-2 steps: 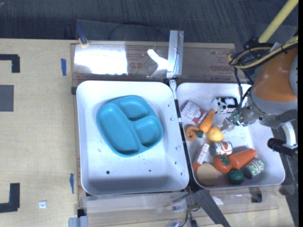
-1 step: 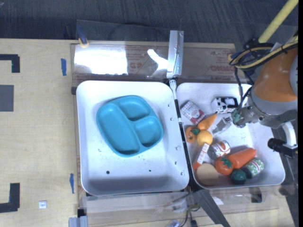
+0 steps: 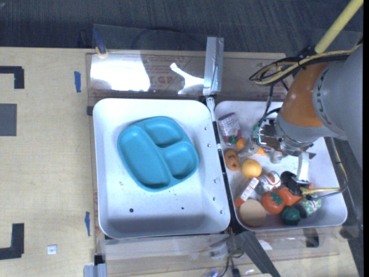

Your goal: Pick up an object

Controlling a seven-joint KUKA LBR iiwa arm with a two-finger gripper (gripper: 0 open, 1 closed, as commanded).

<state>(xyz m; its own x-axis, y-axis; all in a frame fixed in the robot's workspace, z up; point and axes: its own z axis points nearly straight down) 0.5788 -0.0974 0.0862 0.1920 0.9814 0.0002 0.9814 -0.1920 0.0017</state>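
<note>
Reaching stage: hand low in right bin just above-right of the orange, grip state unreadable, nothing visibly held; next, drop onto orange and close.

A robotics lab or test cell is indicated. A pale plywood bench is marked with black squares and strips of blue tape near its left edge. Two shallow white bins, the left bin and the right bin, are set side by side, backed by clear plastic sheeting at the far edge. Loose yellow and black cables are draped over an industrial arm at the right.
</note>
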